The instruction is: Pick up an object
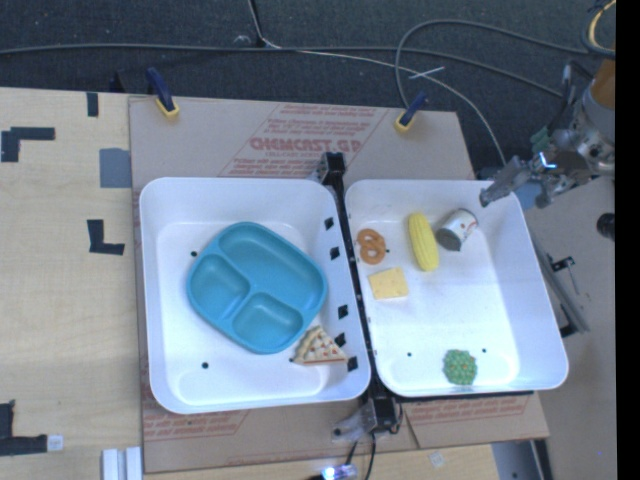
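Hovering off the right bin's [535, 298] far right corner, outside its rim: gripper [500, 190], nothing between the fingers; spread or pressed together, cannot tell from this blur. Nearest below, just inside that corner: a small tin can [457, 229] on its side, beside a corn cob [423, 241]. Further along: pretzel [370, 245], cheese slice [389, 284], broccoli [460, 366] near the front edge. Left bin [160, 298]: blue divided plate [257, 286], pizza slice [318, 347]. Probably still choosing a target.
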